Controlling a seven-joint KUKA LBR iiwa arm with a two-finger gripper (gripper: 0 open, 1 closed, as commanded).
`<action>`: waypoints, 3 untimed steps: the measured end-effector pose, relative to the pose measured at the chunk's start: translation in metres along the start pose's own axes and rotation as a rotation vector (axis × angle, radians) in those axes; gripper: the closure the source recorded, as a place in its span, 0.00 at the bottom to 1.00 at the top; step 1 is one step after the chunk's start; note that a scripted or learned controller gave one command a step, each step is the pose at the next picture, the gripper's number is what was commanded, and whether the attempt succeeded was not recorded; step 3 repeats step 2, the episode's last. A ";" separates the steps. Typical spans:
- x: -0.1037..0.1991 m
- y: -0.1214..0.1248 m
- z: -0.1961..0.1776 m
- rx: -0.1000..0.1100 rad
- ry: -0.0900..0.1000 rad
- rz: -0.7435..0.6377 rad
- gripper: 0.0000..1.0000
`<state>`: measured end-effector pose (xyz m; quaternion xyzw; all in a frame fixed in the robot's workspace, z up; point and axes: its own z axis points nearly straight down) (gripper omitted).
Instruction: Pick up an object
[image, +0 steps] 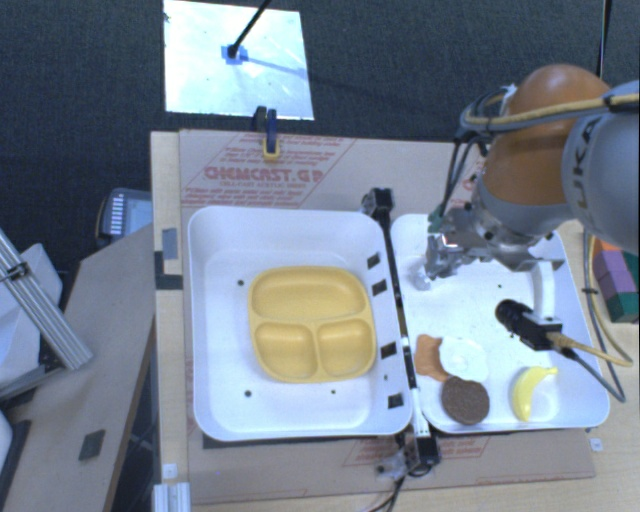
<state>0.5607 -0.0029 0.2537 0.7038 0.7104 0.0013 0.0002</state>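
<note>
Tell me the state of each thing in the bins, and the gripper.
yellow divided plate: flat, right way up, compartments bare, left bin.
banana: on its side, right bin.
brown disc: flat, touching the white disc.
white disc: flat, touching the tan piece.
tan piece: flat, by the bin's left wall.
gripper: low over right bin, apart from all items.

Looking down on a tan bench (110, 330) standing against a dark speckled surface (80, 80). Carrying a cardboard sheet (300, 165) printed in red, with a yellow clamp (270, 145) gripping its far edge. Catching light on a pale glossy panel (238, 70) beyond the bench. Showing an aluminium rail (40, 310) slanting at the left edge.
</note>
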 end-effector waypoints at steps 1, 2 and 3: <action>0.049 0.009 0.019 0.001 -0.001 0.001 1.00; 0.096 0.012 0.020 0.000 0.000 0.001 1.00; 0.096 0.012 0.020 0.000 0.000 0.001 1.00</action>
